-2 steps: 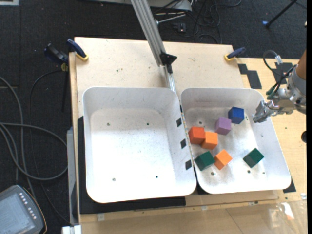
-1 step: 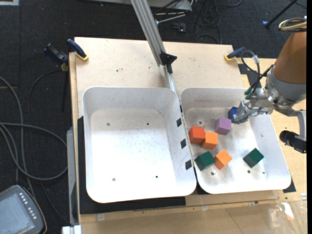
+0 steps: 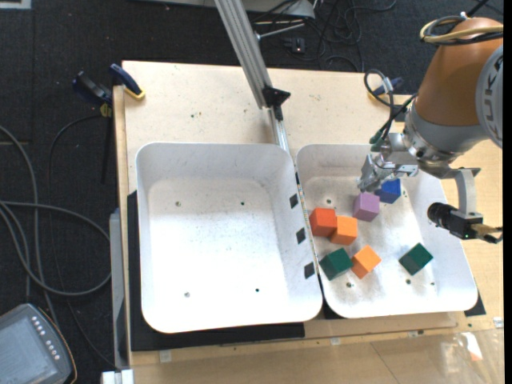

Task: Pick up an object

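In the camera view the gripper (image 3: 376,174) hangs low in the upper part of the right bin (image 3: 448,294), right of frame centre, just above the purple cube (image 3: 367,206) and beside the blue cube (image 3: 390,190); whether it is wide or narrow I cannot tell. The likely target, the purple cube, sits close to the blue cube and near the orange-red cube (image 3: 323,221). I judge a descent could nudge a neighbour or clip an edge, spoiling the grasp.
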### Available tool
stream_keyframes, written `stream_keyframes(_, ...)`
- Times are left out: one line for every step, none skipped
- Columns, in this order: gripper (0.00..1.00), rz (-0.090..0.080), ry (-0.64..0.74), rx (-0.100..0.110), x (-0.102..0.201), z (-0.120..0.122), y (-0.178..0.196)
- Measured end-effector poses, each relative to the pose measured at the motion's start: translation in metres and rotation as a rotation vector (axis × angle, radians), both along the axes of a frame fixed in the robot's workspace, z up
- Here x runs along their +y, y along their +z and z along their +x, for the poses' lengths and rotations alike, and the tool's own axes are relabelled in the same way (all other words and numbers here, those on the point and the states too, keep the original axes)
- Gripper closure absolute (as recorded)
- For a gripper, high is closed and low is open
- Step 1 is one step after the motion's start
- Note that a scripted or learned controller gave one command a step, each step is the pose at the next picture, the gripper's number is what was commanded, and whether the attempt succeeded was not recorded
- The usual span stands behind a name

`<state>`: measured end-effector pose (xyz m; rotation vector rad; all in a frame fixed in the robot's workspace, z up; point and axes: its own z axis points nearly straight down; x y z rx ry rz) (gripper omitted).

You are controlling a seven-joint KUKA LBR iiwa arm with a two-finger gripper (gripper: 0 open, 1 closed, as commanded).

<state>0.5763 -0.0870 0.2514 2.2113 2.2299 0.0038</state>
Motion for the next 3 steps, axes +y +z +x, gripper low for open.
stream_keyframes(1.00, 0.001, 0.000, 0.003, 0.051, -0.001, -0.007)
stream_keyframes(1.00, -0.001, -0.001, 0.001, 0.095, 0.014, -0.015)
stream_keyframes(1.00, 0.000, 0.000, 0.002, 0.150, 0.026, -0.025)
